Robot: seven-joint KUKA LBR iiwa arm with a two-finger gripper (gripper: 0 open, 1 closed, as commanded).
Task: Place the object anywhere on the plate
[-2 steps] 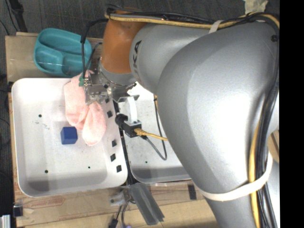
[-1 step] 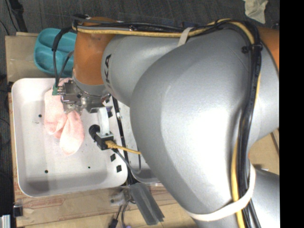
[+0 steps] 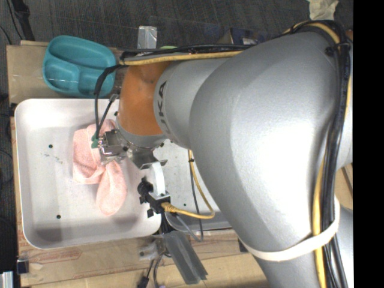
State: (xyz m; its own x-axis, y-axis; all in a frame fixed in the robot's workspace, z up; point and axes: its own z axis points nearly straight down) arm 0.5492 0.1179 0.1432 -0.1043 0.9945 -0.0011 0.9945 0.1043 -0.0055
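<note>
With the tool [image 3: 113, 150] low over the pink cloth [image 3: 99, 167] in the white bin [image 3: 30, 161], its grip untellable, the limp cloth could slip free.

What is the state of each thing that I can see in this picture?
pink cloth: crumpled, lying in the left bin
left bin: upright on the bench, holding the cloth
teal object: resting on the bench beyond the bin's far edge
arm: reaching over the bin, wrist above the cloth
</note>
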